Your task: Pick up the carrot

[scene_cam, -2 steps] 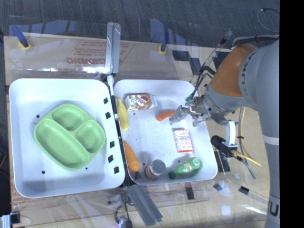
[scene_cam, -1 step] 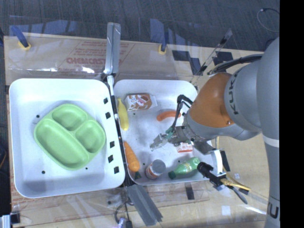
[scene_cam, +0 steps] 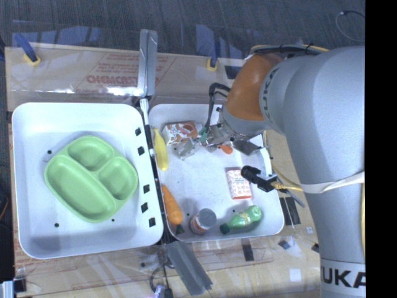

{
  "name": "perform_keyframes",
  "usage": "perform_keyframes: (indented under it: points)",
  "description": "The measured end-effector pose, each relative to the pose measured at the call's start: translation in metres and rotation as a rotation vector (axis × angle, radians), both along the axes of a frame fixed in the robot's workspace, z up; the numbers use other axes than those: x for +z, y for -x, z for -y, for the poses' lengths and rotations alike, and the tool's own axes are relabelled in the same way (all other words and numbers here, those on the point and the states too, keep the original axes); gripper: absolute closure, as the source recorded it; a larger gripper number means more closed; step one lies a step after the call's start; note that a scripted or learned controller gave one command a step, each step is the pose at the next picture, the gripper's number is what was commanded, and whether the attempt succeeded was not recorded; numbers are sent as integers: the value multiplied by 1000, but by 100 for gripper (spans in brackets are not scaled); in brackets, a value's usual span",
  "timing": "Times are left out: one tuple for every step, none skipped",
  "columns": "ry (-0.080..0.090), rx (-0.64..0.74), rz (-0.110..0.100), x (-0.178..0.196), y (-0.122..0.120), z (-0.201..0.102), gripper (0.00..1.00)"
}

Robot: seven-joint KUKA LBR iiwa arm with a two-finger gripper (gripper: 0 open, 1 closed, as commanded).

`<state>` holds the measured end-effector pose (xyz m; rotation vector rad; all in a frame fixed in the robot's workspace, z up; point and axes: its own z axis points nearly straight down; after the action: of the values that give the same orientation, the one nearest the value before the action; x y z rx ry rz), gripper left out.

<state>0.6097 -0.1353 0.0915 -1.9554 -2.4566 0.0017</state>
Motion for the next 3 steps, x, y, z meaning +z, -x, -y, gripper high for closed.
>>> perform_keyframes:
  points:
    - [-1,127,-1,0,88,-33,0]
    - [1,-170,2,1,-12,-26,0]
    - [-1,-105,-3,0,98,-36,0]
